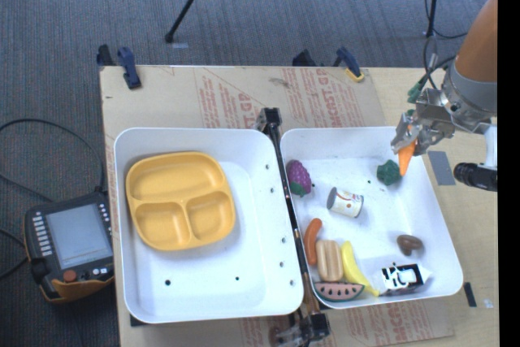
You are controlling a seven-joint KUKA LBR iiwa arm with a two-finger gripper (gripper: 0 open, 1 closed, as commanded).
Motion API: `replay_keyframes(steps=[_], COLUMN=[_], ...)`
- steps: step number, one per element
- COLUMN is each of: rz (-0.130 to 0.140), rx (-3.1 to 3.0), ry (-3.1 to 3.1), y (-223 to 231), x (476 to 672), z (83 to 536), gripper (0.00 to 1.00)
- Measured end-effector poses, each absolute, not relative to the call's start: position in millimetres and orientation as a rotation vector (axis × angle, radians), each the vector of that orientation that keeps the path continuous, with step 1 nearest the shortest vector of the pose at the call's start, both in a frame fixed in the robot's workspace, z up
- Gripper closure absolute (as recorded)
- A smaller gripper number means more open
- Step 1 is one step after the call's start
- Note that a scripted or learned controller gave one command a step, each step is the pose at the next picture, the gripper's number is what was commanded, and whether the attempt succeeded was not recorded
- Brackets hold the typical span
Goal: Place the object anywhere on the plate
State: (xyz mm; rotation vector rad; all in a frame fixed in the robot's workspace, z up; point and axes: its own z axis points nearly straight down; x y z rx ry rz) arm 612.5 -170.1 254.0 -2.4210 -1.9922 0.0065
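A yellow three-compartment plate (179,199) lies in the left bin (203,297) with nothing on it. My gripper (409,147) hangs over the far right corner of the right bin (439,215), shut on a small orange carrot (405,159). The carrot's tip points down between the fingers. Just below and left of the carrot, a green broccoli piece (389,171) rests on the bin floor.
The right bin also holds purple grapes (298,177), a white can (345,202), a red sausage (312,235), a hot dog bun (329,260), a banana (354,266), a watermelon slice (339,290), a brown lump (409,243) and a black-and-white carton (401,276). A teach pendant (69,244) sits left of the bench.
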Motion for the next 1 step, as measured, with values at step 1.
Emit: replay_keyframes(steps=[1], rz=[0.004], rx=[-2.264], ry=[-2.163], y=[-55.1], x=[644.7], z=[227.2], gripper=[1.00])
